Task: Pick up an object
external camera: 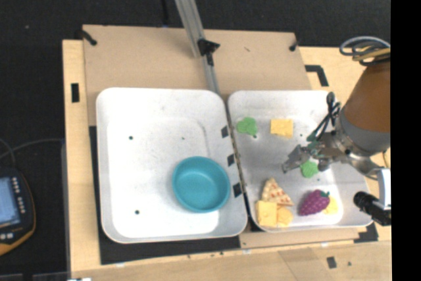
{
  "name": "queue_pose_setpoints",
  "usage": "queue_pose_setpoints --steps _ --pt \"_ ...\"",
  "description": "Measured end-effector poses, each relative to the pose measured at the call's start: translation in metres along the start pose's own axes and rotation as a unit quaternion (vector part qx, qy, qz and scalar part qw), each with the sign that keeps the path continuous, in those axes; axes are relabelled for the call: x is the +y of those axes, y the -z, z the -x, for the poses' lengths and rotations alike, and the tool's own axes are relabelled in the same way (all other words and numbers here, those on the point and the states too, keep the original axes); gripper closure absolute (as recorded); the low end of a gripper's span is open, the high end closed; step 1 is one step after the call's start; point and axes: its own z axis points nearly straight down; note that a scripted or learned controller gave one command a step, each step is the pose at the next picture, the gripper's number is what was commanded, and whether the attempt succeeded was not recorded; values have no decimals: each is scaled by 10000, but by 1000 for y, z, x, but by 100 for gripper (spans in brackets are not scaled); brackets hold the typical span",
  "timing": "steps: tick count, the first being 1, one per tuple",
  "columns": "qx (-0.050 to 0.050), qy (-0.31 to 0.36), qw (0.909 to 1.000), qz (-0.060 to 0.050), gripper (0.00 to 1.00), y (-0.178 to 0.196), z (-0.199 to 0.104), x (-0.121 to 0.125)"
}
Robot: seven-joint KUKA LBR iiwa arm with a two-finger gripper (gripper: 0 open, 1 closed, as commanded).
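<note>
We start with the bench, a pale board on a dark floor, with a slanted metal pole crossing its far side. On it sit two shallow white bins side by side. The left bin holds a blue bowl near its front right corner. The right bin holds the small things: a pizza slice and a yellow block at the front, purple grapes beside them, a yellow cheese piece and a green leafy piece toward the back.

The arm reaches in from the right, and its gripper hangs low over the right bin's middle. A small green piece lies just at the gripper, and we take it as the object in hand (any piece here would serve the task). Whether the gripper is spread, closed, or has hold of the piece, we cannot tell; the wrist and cables crowd that spot.

We judge the green piece to be toy food: light, probably smooth plastic, fairly stiff, and not fragile. Being small and rounded, it may slip or squirt sideways, so we would take it across its middle, squarely from above.

The bin floor looks smooth and hard, so a nudged piece will slide. There is room: the grapes are near, the others well apart.
</note>
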Motion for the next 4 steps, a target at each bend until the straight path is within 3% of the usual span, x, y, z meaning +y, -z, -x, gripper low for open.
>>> queue_pose_setpoints --steps 1,2,3,4 --pt "-1 -13 10000 2 0 0 0 0" --pt "-8 -18 10000 -33 0 -61 6 0" --pt "-10 -24 10000 7 0 -111 8 2" --pt "-9 -42 10000 49 100 -97 9 4"
